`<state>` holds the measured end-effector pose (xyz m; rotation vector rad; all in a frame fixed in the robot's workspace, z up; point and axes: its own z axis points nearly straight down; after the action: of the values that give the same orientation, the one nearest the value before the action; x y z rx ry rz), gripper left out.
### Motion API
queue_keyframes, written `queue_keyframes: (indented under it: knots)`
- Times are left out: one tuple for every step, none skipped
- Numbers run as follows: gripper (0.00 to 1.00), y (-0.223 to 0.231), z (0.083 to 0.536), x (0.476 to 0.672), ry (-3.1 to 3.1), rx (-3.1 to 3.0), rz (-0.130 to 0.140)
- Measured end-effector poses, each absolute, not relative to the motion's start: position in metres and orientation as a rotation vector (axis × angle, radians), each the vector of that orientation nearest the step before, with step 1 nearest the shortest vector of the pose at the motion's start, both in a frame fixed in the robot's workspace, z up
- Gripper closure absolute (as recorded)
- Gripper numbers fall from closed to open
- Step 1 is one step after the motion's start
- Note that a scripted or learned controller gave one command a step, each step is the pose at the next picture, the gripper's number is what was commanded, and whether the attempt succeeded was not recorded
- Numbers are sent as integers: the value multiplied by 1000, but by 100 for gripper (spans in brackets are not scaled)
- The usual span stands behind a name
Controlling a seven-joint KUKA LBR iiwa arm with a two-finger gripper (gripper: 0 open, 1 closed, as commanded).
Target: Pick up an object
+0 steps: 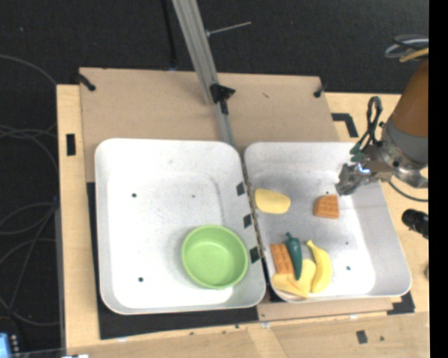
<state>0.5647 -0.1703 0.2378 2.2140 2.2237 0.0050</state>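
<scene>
Two white bins are sitting side by side, the left bin (119,200) holding a green bowl (214,256), the right bin (299,162) holding a yellow lump (272,201), an orange block (327,206) and a toy food pile (302,265), while the gripper (349,179) is hovering near the block, grip state unreadable.

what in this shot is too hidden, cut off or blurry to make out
- Pincer, camera view: small and blurred, with the wrist above it; whether it is open or shut cannot be told.
- Arm: cut off by the right edge.
- Food pile in the right bin: banana, green piece and orange block overlap, so what lies beneath is hidden.
- Orange piece: too blurred to identify.
</scene>
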Motion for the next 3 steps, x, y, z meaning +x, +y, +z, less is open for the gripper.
queue_keyframes:
  knots:
    - [100,-110,243,576,2230,2210,6]
    - [100,-65,243,583,2228,2212,5]
    - [100,-17,253,601,2230,2212,5]
